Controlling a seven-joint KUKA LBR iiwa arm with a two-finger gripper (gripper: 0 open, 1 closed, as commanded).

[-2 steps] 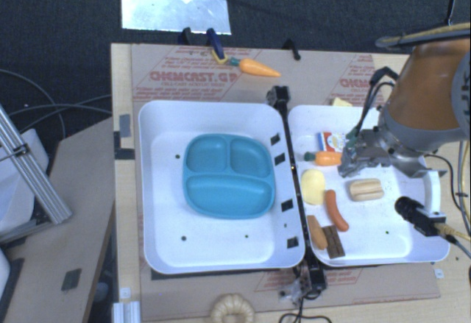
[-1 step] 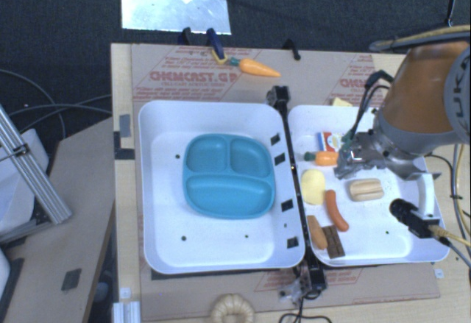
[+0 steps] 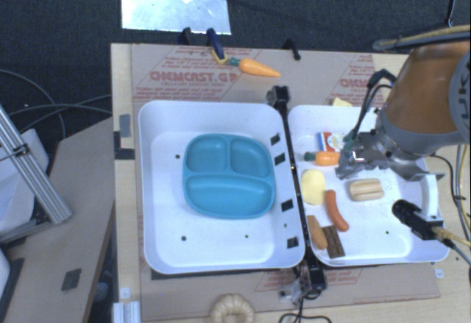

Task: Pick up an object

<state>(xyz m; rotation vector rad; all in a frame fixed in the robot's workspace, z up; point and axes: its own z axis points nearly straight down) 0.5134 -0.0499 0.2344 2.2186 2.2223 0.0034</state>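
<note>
Bins sit side by side: the left bin (image 3: 162, 189) holds a blue divided plate (image 3: 227, 174), the right bin (image 3: 383, 229) toy food. The arm (image 3: 427, 104) hangs over the right bin, its gripper (image 3: 356, 157) low beside a small carrot (image 3: 324, 158) and bun (image 3: 366, 189); its grip state I cannot tell.

We see two bins side by side: the left bin (image 3: 158, 167) holds a divided plate (image 3: 227, 174) near its middle. In the right bin (image 3: 383, 237), a hot dog bun (image 3: 366, 188) lies right of a potato (image 3: 313, 185), with a sausage (image 3: 336, 210) just before them. Behind the bins, a carrot (image 3: 255, 68) rests on the cardboard (image 3: 184, 71).
</note>
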